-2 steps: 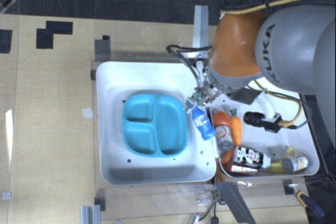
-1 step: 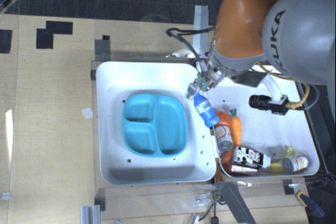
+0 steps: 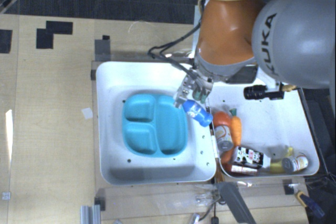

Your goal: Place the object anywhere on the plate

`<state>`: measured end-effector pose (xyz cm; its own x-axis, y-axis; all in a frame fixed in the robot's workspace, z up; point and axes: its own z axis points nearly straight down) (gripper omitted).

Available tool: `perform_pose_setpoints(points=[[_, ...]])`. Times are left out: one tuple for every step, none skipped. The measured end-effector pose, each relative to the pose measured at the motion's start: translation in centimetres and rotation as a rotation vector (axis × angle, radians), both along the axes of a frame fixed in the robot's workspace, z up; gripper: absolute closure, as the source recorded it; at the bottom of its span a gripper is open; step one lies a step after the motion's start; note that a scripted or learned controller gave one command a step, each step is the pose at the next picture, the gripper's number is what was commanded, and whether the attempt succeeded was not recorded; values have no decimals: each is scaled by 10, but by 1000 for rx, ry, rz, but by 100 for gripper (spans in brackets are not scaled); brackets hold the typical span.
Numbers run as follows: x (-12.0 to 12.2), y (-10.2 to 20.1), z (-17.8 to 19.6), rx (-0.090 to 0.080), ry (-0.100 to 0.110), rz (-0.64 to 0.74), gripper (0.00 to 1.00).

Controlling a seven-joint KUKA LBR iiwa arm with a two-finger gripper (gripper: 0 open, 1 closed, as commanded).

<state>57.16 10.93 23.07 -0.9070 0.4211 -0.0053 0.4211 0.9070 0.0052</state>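
A blue divided plate [image 3: 154,124] lies in the left bin [image 3: 113,113]. My gripper [image 3: 192,98] hangs over the plate's upper right edge, near the wall between the two bins. A small blue object [image 3: 200,113] sits just under the fingertips, apparently held between them. The arm's large grey and orange body covers the top of the right bin.
The right bin [image 3: 294,128] holds several items along its left and front sides: a carrot-like orange piece [image 3: 236,131], a red-capped bottle [image 3: 222,131], a black-and-white box [image 3: 247,157] and small bottles [image 3: 291,162]. Cables [image 3: 168,50] run behind the left bin.
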Motion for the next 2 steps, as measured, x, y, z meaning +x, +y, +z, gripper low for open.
perform_pose_setpoints(points=[[18, -20, -43, -2, 1, 242, 100], [22, -47, -44, -4, -3, 513, 100]])
